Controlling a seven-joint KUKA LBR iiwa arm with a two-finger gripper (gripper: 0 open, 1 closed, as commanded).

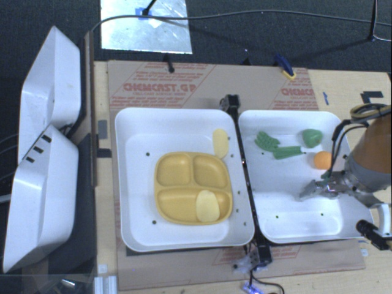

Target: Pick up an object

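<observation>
The right bin (pixel 294 222) holds a green leafy piece (pixel 267 141), a green stick-shaped piece (pixel 286 153), a green lump (pixel 312 137) and a small orange ball (pixel 322 159), all in its far half. My gripper (pixel 309 192) reaches in from the right, low over the bin floor, just below and a little left of the orange ball. It points left and nothing shows in its grasp. In the left bin (pixel 131 164) lies a yellow divided plate (pixel 174 170) with a pale yellow oval piece (pixel 207 206) in its near compartment.
Another pale yellow piece (pixel 220 143) lies in the left bin beyond the plate, near the divider between the bins. White moulded covers (pixel 46 164) stand to the far left. Cables and a shiny sheet (pixel 147 17) lie behind the bench.
</observation>
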